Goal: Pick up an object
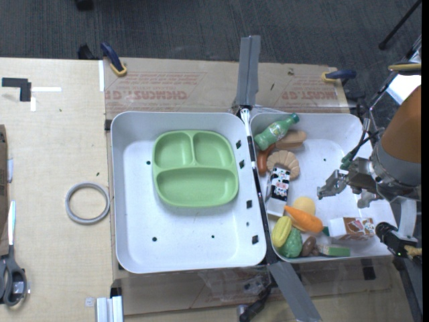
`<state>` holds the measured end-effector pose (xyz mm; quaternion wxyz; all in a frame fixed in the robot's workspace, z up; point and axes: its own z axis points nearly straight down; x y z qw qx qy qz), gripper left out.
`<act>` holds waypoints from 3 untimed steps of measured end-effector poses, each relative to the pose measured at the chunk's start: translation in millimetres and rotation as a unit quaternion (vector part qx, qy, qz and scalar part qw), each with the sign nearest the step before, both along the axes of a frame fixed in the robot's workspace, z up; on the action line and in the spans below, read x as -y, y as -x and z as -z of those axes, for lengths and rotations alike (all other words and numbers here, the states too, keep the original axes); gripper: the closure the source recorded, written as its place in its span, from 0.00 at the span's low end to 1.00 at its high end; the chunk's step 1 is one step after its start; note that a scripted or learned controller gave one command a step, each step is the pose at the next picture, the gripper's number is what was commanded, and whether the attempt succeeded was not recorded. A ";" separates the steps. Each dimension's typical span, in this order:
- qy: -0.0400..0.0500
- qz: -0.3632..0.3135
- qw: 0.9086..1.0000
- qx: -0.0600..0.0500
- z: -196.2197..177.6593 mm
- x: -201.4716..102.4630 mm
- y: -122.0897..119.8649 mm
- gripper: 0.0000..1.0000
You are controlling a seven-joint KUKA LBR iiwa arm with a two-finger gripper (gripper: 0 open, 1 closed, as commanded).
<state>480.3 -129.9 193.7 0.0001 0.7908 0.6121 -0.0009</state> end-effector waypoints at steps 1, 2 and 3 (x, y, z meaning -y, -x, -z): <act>0.000 0.023 1.000 -0.001 9.3 11.6 -31.1 0.00; -0.001 0.007 1.000 0.000 86.3 -9.7 -1.2 0.00; -0.001 0.007 1.000 0.000 86.4 -9.6 -1.1 0.00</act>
